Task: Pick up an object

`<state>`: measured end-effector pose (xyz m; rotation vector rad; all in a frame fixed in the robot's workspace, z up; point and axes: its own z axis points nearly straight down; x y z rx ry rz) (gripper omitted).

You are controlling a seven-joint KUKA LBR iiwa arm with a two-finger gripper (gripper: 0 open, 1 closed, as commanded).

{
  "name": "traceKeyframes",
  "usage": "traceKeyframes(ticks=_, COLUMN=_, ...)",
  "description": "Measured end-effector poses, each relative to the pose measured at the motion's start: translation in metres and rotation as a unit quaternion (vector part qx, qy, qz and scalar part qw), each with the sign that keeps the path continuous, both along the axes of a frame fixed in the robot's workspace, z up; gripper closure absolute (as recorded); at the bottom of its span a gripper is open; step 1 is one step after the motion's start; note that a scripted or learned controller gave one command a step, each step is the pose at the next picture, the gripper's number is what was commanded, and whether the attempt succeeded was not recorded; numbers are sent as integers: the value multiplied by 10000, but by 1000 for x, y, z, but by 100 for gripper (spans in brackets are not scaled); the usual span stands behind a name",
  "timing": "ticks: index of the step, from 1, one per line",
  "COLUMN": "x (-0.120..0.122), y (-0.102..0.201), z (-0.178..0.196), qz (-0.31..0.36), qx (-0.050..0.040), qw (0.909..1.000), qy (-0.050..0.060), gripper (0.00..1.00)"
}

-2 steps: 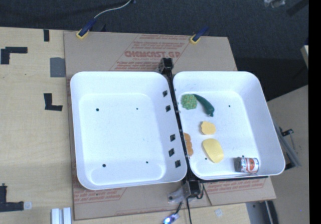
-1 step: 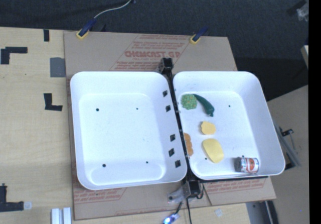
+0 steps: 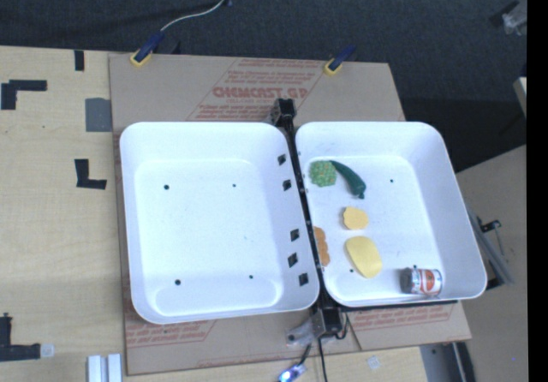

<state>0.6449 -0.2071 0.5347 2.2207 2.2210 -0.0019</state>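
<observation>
1. One flat brown cardboard sheet (image 3: 257,89) with red print lies under everything I work over.
2. Two shallow white bins with smooth, rounded walls sit on it side by side, touching along the middle: the left bin (image 3: 205,217) and the right bin (image 3: 407,200).
3. All my possible picks lie in the right bin, mostly toward its left half.
4. Largest is a small can (image 3: 420,281), metal with a red label, lying on its side against the near wall.
5. Next, a yellow oval piece (image 3: 364,257), smooth and flat, just beside the can.
6. A dark green curved pod (image 3: 349,177), glossy, touches a bumpy light green clump (image 3: 322,173) near the far wall.
7. A round yellow piece (image 3: 355,218) lies between pod and oval.
8. Smallest, orange bits (image 3: 320,245) hug the dividing wall.
</observation>
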Motion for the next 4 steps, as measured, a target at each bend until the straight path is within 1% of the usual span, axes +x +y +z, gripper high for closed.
traceKeyframes(ticks=1, x=-35, y=88, z=-112, qz=38, qx=34, qw=10000, qy=67, gripper=0)
traceKeyframes(ticks=2, x=-27, y=153, z=-210, qz=35, qx=23, qw=10000, qy=61, gripper=0)
traceKeyframes(ticks=3, x=-26, y=149, z=-193, qz=21, qx=6, qw=10000, qy=6, gripper=100)
traceKeyframes(ticks=4, x=-2, y=148, z=-87, qz=15, qx=-1, qw=10000, qy=-64, gripper=100)
